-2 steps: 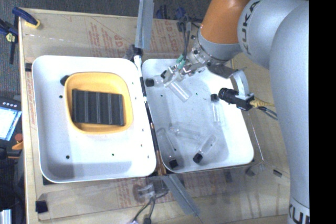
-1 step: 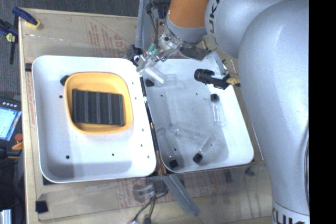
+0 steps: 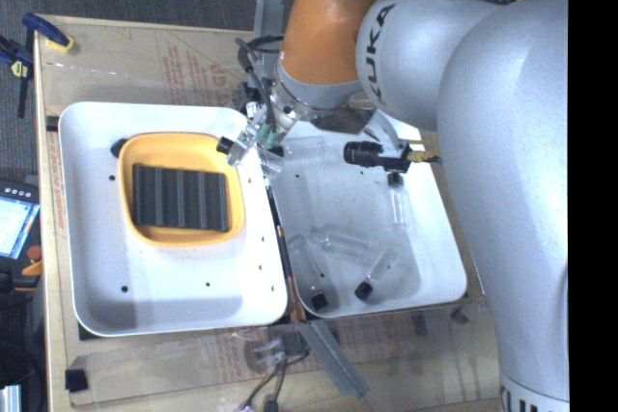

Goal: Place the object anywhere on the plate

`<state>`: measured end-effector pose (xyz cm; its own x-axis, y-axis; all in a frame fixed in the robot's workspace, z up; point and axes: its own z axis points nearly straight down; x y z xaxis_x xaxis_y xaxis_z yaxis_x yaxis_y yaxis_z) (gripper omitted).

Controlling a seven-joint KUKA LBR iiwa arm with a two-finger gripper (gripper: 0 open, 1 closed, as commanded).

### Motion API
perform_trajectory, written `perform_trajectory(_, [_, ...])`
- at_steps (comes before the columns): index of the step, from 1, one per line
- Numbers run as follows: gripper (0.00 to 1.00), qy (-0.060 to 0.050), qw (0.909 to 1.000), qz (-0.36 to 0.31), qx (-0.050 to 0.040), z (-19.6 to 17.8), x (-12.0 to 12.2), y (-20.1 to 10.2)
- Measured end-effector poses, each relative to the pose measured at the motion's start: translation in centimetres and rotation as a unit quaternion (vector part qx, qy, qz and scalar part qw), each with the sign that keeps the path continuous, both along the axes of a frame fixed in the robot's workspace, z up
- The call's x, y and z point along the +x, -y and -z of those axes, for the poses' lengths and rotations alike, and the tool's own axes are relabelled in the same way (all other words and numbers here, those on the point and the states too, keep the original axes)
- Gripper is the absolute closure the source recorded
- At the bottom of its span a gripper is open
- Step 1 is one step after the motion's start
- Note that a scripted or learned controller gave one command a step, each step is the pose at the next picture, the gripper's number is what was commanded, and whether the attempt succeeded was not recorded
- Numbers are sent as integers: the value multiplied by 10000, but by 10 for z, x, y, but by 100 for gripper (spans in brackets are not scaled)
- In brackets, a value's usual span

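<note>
The hand (image 3: 257, 134) hangs over the seam between the two bins, just beside the top right corner of the yellow plate (image 3: 141, 148), which lies in the left bin (image 3: 97, 289). A clear tube (image 3: 233, 144) with a black cap seems to stick out from the hand towards the plate, its cap end about over the plate's rim. I cannot tell whether the hand is wide or narrow, or whether it truly grips the tube. More tubes (image 3: 340, 243) lie loose in the right bin (image 3: 442, 251).

The danger, as I judge it, is the edge. If the tube is let go here, it may strike the raised rim and roll off onto the bin floor, or drop back over the seam. A weak grip on smooth plastic could also let it slip early. Carrying it further over the dark grooved middle would be safer.
</note>
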<state>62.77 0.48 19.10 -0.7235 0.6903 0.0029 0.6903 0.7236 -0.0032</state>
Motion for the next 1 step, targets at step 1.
perform_trajectory(1, [0,2,10000,4,-3,0,0,1])
